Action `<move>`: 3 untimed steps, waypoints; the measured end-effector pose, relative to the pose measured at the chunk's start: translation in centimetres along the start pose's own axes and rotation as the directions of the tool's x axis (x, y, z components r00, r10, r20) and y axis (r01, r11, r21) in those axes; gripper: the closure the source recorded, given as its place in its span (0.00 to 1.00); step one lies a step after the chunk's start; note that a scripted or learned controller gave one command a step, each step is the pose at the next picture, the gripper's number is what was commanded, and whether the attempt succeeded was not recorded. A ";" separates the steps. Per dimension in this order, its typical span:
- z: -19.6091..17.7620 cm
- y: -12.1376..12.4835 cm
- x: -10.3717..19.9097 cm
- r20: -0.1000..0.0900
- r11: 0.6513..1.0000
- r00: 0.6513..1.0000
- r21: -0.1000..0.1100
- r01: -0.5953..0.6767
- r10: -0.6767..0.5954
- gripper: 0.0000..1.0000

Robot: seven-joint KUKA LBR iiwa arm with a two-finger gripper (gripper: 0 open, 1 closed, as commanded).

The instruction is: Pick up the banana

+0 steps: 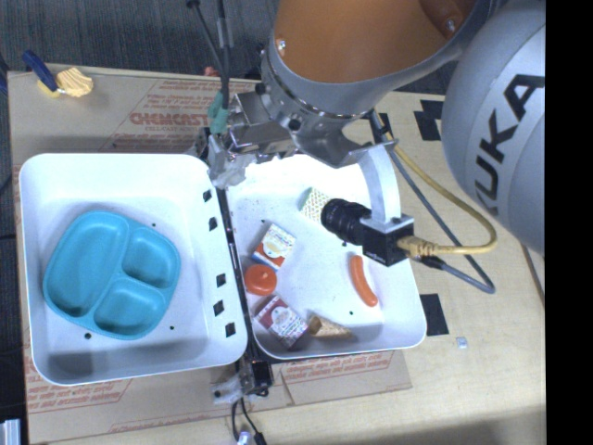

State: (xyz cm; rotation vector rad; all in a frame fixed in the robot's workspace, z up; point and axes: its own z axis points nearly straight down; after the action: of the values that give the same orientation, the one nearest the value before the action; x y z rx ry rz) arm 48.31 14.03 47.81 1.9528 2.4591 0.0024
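Camera view recorded the grey arm with its orange band low over the far edge of the right-hand shallow white bin, its metal wrist assembly close to the divider between the two bins.

The banana's position could not be fixed with certainty. The only yellow item was a small lumpy yellow object on the printed cardboard covering the worktop, outside both bins and well apart from the wrist. An orange sausage-shaped toy and a small printed packet in the right bin were judged not to be the target. A blue compartment plate lay in the left bin.

Recommendation: confirm the target before descending, align across its narrow width, and keep clear of the bin wall.

Whether the jaws were open or closed could not be told, nor whether they held or touched anything.
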 end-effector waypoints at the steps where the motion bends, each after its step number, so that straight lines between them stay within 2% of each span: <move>1: 11.2 0.1 3.8 0.001 0.999 0.999 0.008 -0.049 0.049 1.00; 2: -5.9 1.7 2.1 0.000 0.941 0.941 0.001 0.340 -0.340 1.00; 3: 11.7 1.0 4.3 0.001 1.000 1.000 0.007 -0.002 0.002 1.00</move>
State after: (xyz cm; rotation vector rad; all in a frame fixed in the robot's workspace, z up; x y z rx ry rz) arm 48.36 18.45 36.08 1.9577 2.4597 -0.0076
